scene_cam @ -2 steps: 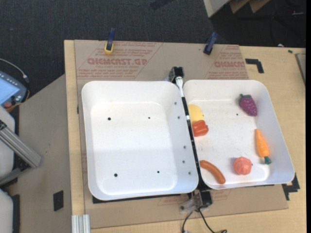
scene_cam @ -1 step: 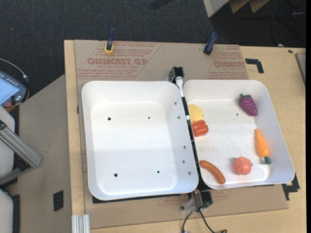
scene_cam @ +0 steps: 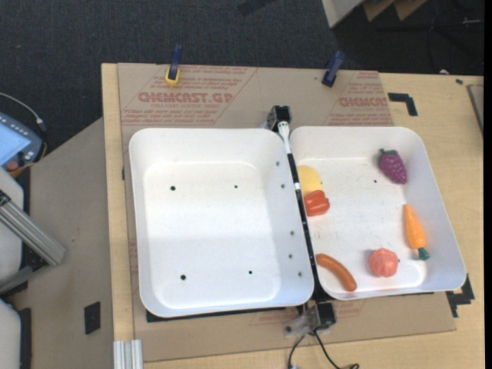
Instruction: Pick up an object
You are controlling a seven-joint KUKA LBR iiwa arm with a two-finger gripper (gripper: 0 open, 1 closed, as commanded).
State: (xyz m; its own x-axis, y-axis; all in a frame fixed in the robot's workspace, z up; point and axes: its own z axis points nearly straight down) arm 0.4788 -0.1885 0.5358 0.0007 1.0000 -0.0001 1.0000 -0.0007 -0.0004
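Observation:
Several toy foods lie in the right bin (scene_cam: pixel 361 148). A purple grape bunch (scene_cam: pixel 392 166) sits near its far right corner. A yellow piece (scene_cam: pixel 308 178) and a red pepper (scene_cam: pixel 316 203) rest against the bin's left wall. An orange carrot (scene_cam: pixel 414 230) lies along the right side. A pink strawberry (scene_cam: pixel 383 262) and an orange-red sausage (scene_cam: pixel 336 271) sit near the front edge.
The left bin (scene_cam: pixel 207 214) stands beside the right one, their walls touching at a black divider (scene_cam: pixel 296 198). Both rest on a cardboard sheet (scene_cam: pixel 231 87) held by a yellow clamp (scene_cam: pixel 174 68) and a blue clamp (scene_cam: pixel 334 68).

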